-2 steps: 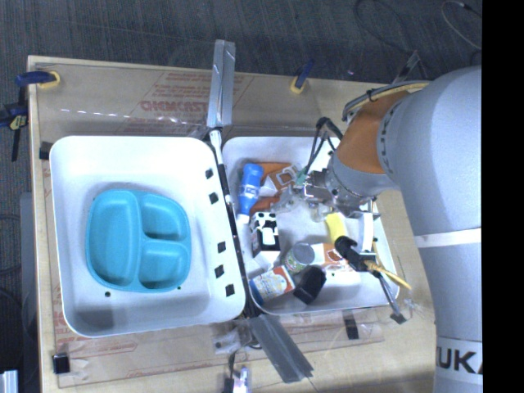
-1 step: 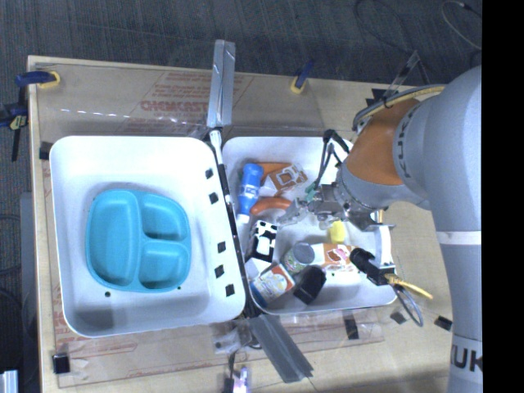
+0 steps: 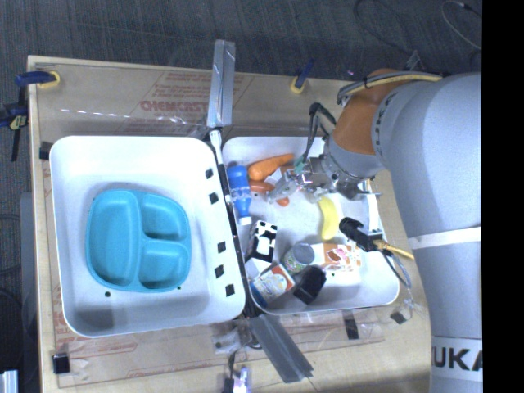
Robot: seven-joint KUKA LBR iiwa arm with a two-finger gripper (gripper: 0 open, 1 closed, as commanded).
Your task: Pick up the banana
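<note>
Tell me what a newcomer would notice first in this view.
The big grey arm with its orange band fills the right side, its gripper down in the right bin. That bin is crowded: a yellow banana near the middle, a carrot at the far end, a blue bottle along the left wall. The left bin holds a blue divided tray.

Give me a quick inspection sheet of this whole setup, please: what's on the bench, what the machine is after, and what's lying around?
Surface: bench bearing two white bins, left bin and right bin.
Job's things: banana lying in the right bin, just below the wrist.
Clutter: blue divided plate in the left bin; carrot, blue bottle, black-and-white patterned box, small can and packets in the right bin.
Grippers: gripper low in the right bin's upper part; finger state unclear.
Cables: black cable looping at the wrist.
Surroundings: dark floor; clamps at bench edge.
</note>
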